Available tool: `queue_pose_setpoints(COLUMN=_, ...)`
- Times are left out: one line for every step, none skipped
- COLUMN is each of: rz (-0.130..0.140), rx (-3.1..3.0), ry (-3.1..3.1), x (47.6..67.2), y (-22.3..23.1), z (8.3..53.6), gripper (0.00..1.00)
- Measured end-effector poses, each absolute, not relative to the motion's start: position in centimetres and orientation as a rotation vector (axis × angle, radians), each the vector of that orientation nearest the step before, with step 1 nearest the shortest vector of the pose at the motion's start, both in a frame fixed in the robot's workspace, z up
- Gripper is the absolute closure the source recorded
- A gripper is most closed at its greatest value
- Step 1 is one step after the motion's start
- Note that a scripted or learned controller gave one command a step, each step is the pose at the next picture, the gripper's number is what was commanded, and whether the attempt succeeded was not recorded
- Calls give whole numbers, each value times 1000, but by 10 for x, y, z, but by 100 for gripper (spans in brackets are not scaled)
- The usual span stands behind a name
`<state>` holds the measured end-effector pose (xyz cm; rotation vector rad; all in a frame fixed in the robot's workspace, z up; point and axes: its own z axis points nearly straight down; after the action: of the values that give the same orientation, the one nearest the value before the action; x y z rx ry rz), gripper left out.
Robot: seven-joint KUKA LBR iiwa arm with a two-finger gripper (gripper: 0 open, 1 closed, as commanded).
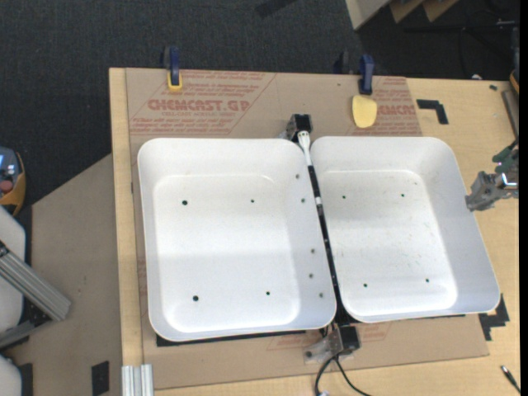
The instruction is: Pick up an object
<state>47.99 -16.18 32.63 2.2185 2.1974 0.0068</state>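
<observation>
Grey end effector at right bin's right rim, finger state cannot be told

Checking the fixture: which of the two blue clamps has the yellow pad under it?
The right blue clamp, above the right bin; the yellow pad sits below it. The left blue clamp has none.
</observation>
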Motion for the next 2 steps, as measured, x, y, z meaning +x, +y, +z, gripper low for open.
queue_pose_setpoints(rz=-3, rx=2220, ry=2232, x=515, y=-107, z=253, gripper=100)
queue_pose_setpoints(rz=7, rx=2215, ry=2214, x=541, y=-137, z=323, gripper=100)
